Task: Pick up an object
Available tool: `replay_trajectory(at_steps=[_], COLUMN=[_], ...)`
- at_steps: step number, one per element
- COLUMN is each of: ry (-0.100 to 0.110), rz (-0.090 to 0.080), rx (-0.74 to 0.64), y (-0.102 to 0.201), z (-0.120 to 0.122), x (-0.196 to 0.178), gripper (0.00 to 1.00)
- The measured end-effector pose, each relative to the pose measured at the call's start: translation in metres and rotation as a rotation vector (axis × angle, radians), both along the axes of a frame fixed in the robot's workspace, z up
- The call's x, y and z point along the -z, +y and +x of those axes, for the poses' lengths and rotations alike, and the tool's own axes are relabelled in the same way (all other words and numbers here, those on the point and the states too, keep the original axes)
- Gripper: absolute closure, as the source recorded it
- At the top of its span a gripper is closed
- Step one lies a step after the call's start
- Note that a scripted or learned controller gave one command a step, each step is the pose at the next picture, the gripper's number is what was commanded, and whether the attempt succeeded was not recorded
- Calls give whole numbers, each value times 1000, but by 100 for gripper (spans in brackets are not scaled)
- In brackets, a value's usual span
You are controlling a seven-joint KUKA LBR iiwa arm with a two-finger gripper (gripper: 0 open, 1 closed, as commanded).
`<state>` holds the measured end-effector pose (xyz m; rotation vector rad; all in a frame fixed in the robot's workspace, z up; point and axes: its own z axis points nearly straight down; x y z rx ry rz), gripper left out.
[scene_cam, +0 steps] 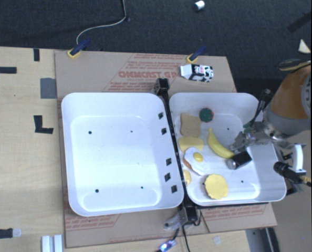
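The right bin (267,195) holds several toy foods. A yellow banana (217,145) lies near its middle. A tan toast slice (189,124) and a green round piece (206,114) lie toward the back. A yellow cheese block (190,143), a fried egg (197,159) and a round yellow disc (216,186) lie at the left and front. My gripper (241,140) is low inside this bin, just right of the banana's lower end. Nothing shows between its tips.
The left bin (72,103) stands beside the right one, with a black divider rim (168,140) between them. A small orange piece (187,177) lies by that rim. A black-and-white toy (198,72) sits on the cardboard behind the bins.
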<state>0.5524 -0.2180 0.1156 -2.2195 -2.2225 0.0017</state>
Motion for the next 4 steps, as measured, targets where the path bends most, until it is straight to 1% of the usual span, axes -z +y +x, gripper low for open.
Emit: replay_trajectory(at_steps=[1,2,4], ry=[0,-1,-1], rz=[0,1,1], rx=[-1,0,0], y=[-5,-5,-5], z=[3,13,20], x=[8,4,-10], gripper=[100,100,100])
